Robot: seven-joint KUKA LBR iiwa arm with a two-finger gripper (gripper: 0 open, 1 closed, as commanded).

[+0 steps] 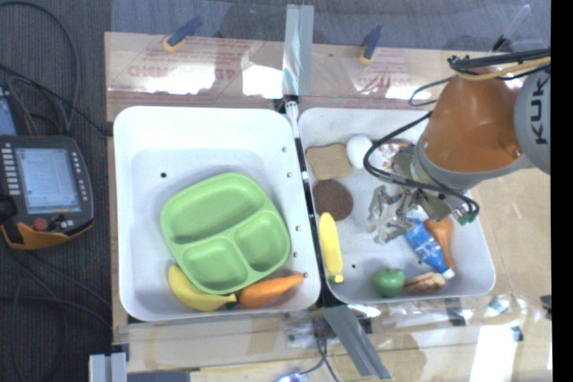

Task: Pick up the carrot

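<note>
- Two white bins sit side by side on a counter (pixel 179 58), split by a divider wall (pixel 300 183), which serves as the landmark.
- An orange carrot (pixel 269 290) lies left of the divider, near its front end, below a green sectioned plate (pixel 226 231) and beside a banana (pixel 199 292).
- Its long axis runs roughly left to right, tip pointing toward the divider.
- A metal claw (pixel 392 212) hangs right of the divider, over that bin's middle; I cannot tell its finger state.
- Judgement: the carrot lies left of and nearer the front than the claw, so the arm must cross the divider.
</note>
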